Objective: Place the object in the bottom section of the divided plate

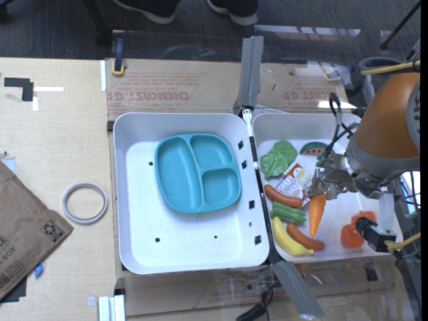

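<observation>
Left bin (pixel 134 179): teal divided plate (pixel 198 172), tilted a bit, three sections. All three sections bare. The small section sits at its lower right.

Right bin (pixel 294 122): toy food pile. Green lettuce leaf (pixel 278 158) upper left, watermelon slice (pixel 313 150) just beside it, a red-and-white packet (pixel 295 178) below. Red sausage (pixel 282 196) lies under the packet, green pea pod (pixel 289 212) below that, then a banana (pixel 289 239) with a second red sausage (pixel 306 237) lying across it near the front wall. Red tomato-like piece (pixel 351 234) toward the right.

Arm is in over the right bin, orange band at the frame's right. Gripper (pixel 321 191) is down in the pile, with the toy carrot (pixel 315 211) hanging point-down right under it. Carrot top meets the fingertips; looks pinched between them, fingers narrow. Carrot overlaps the pea pod and sausage area in view; can't tell if it's lifted or touching them.

Roll of tape (pixel 85 202) on the bench left of the bins.
</observation>
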Action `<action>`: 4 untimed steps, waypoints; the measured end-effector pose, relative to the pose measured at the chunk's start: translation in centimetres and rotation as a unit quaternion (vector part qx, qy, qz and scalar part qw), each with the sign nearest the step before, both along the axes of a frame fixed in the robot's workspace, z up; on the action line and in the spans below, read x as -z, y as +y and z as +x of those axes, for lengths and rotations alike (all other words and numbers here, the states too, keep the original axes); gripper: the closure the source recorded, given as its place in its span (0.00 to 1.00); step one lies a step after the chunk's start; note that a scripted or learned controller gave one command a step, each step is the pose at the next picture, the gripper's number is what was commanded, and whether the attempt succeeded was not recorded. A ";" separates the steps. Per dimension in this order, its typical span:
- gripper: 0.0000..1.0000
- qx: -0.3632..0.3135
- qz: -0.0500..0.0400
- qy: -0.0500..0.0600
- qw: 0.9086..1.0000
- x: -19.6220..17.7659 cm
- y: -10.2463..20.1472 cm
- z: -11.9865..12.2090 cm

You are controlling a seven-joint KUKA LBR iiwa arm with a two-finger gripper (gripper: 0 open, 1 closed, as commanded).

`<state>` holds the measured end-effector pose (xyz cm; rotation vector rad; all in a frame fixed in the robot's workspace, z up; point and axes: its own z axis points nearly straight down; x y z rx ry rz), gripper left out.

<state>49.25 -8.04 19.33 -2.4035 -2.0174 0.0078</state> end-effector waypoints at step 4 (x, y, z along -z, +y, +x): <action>1.00 -0.007 -0.004 0.003 1.000 -2.0 18.0 8.4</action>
